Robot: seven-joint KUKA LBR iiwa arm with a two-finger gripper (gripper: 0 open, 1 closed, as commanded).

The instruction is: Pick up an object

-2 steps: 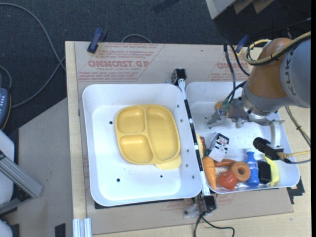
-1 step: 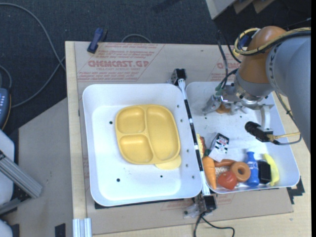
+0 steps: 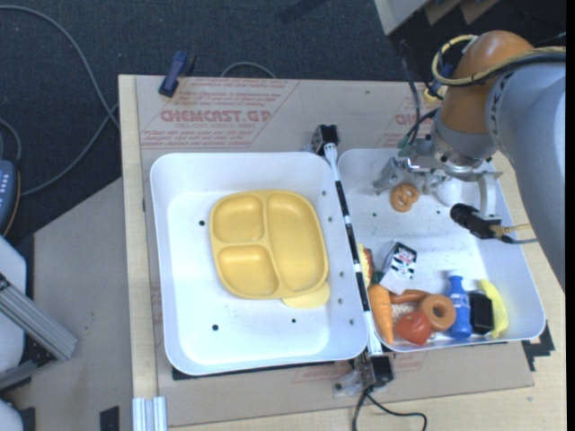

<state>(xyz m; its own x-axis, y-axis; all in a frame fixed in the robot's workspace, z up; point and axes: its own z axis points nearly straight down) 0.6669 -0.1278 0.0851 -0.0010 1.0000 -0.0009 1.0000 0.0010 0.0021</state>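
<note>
Camera view: the gripper [image 3: 415, 180] hangs over the right bin [image 3: 519, 268], and its fingers seemingly pinch the small brown ring [image 3: 404, 197]; it should lift straight and slowly.

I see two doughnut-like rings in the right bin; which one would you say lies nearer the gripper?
The small brown ring just under the gripper, at the bin's far end. The other ring sits in the toy pile at the near end.

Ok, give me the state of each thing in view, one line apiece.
claw: low over the right bin's far end, by a small brown ring.
small brown ring: at the claw, grip unclear.
yellow divided plate: flat in the left bin.
pile of toys: heaped in the right bin's near corner.
</note>
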